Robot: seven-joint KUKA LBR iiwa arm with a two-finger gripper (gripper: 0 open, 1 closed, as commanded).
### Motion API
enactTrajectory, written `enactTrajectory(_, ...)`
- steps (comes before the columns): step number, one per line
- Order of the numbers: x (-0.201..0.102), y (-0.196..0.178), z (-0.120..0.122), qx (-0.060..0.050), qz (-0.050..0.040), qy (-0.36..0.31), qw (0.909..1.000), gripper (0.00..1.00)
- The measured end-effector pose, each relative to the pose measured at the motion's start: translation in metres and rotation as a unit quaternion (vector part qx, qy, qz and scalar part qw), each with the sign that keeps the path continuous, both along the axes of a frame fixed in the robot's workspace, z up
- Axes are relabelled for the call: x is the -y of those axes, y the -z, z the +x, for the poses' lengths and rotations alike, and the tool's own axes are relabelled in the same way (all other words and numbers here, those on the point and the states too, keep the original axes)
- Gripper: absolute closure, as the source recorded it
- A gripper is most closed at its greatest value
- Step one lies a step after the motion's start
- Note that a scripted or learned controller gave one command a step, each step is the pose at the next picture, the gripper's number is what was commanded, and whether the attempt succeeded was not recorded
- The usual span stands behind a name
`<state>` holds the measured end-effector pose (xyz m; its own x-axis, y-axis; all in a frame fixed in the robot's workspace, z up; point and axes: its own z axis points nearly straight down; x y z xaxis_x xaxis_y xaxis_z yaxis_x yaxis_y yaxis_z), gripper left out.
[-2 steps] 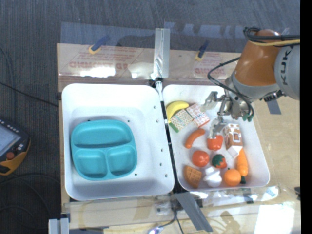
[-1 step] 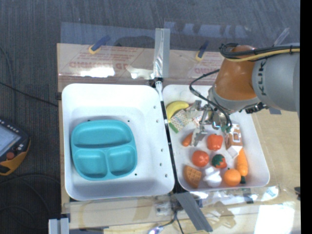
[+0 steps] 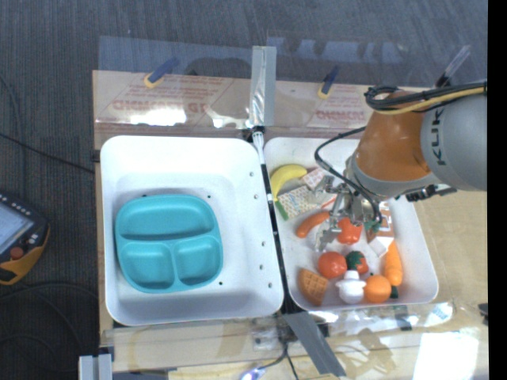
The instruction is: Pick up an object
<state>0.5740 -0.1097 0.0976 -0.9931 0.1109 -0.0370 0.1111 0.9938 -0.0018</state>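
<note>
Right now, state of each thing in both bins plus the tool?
teal tray: flat, upright, in the left bin
banana: lying at the right bin's top left
carrot: lying by the right wall
tomato: resting among the toys
waffle piece: lying at the near edge
tool: down low over the red toy, grip unclear

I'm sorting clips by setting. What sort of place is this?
Probably a robotics lab test bench: a grey and orange arm reaches over two white bins, one holding a teal tray, the other toy food such as a banana, on grey carpet.
</note>
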Motion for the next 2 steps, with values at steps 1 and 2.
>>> enactTrajectory(1,-0.0126,0.0003,-0.0134,0.001,0.0005,0.036,0.9994,0.0)
enactTrajectory(2,-0.0179,0.0024,-0.0136,-0.003,0.0069,0.135,0.9908,0.0)
